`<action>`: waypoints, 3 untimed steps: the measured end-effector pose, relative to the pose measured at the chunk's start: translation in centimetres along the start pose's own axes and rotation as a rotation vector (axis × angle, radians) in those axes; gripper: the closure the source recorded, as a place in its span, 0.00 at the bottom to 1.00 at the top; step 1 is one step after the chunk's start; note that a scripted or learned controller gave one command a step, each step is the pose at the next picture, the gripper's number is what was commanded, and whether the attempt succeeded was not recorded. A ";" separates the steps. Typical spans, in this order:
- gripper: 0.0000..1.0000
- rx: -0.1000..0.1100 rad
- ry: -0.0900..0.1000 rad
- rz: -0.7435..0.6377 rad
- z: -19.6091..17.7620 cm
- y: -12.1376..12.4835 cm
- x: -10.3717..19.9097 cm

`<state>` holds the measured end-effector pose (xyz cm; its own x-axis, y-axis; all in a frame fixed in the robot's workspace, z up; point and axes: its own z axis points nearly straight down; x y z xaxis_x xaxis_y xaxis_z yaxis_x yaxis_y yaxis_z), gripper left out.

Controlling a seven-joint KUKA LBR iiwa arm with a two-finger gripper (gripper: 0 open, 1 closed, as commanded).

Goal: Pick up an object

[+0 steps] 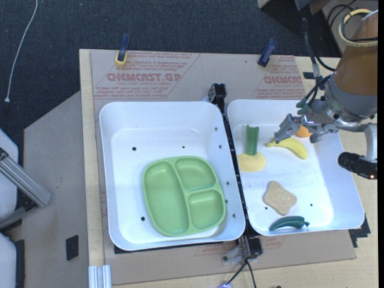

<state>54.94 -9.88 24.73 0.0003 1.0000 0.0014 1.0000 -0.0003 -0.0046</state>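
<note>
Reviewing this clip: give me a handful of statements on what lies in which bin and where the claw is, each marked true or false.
1. The green divided plate lies in the left bin. True.
2. The banana lies in the left bin. False: it lies in the right bin, near the claw.
3. The claw hangs over the right bin. True.
4. The tan cookie-shaped piece sits on the divided plate. False: it lies on the right bin's floor, below the banana in the view.
5. A dark green curved piece lies near the right bin's front edge. True.
6. The upright green block stands outside both bins. False: it stands in the right bin.
</note>
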 end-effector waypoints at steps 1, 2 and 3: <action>0.00 -0.003 0.000 -0.001 -0.1 0.1 0.0; 0.00 -0.003 -0.001 0.001 5.6 -0.2 0.7; 0.00 0.002 0.000 0.001 9.9 -0.7 0.5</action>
<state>54.20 -9.35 14.79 0.0011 1.0000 0.0017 1.0000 -0.0011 -0.0066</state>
